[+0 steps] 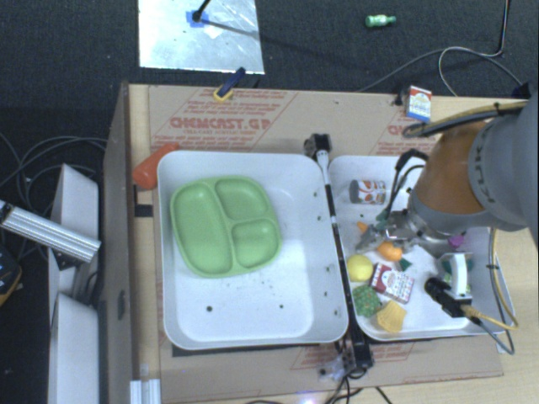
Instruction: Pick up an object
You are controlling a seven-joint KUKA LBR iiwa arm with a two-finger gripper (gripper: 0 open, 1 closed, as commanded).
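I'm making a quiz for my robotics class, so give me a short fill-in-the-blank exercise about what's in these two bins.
1. The green tray lies in the ____ bin.
2. The tray has ____ compartments.
3. The yellow lemon lies in the ____ bin.
4. The gripper is over the ____ bin.

Missing words: left; three; right; right
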